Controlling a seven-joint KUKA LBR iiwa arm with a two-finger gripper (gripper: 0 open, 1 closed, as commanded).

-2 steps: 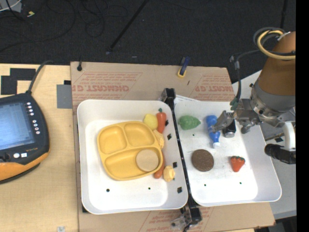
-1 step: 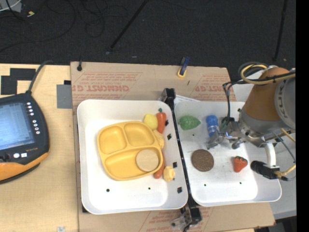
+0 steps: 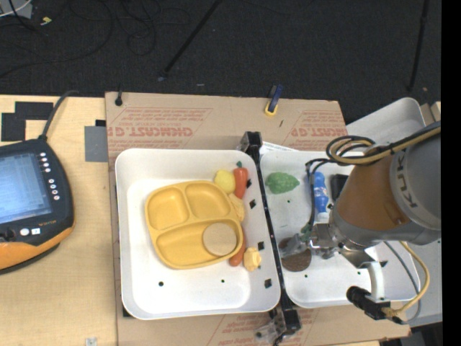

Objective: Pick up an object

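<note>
Brown disc point(image 3: 294, 259) is lying just left of the jaws point(image 3: 317, 242) in the right bin point(image 3: 325, 294); jaw state cannot be told. Approach step is proceeding; next calls for centring over it.

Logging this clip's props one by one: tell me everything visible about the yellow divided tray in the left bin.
The yellow divided tray looks like moulded plastic, with rounded corners and three compartments: two along its upper side and a longer one below. It lies flat and turned at an angle on the floor of the left bin. A tan round disc sits in the lower compartment toward its right end. Small toy foods crowd its right edge: a yellow piece and a red-orange piece near the upper corner, another yellow piece near the lower corner.
</note>
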